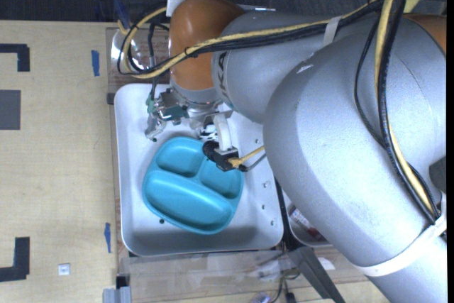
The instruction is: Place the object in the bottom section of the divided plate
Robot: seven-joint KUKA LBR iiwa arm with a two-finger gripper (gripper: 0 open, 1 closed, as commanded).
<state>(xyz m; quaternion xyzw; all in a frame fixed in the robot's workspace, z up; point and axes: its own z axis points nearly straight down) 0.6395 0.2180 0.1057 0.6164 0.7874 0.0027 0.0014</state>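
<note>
A blue divided plate (190, 186) lies in the left white bin (131, 174), with two small sections on its far side and one long section on its near side. Only bare blue surface shows in the parts of the sections I can see. My gripper (155, 124) hangs just past the plate's far left rim, low over the bin floor, under the orange wrist band (195, 32). The wrist covers whatever sits between the gripper's tips, and I cannot make out any object held there.
The big grey arm (340, 124) spans the right half of the view and hides the right bin almost fully. Bare bin floor runs along the plate's left and near sides. A wooden bench top (57, 152) with black marks lies to the left.
</note>
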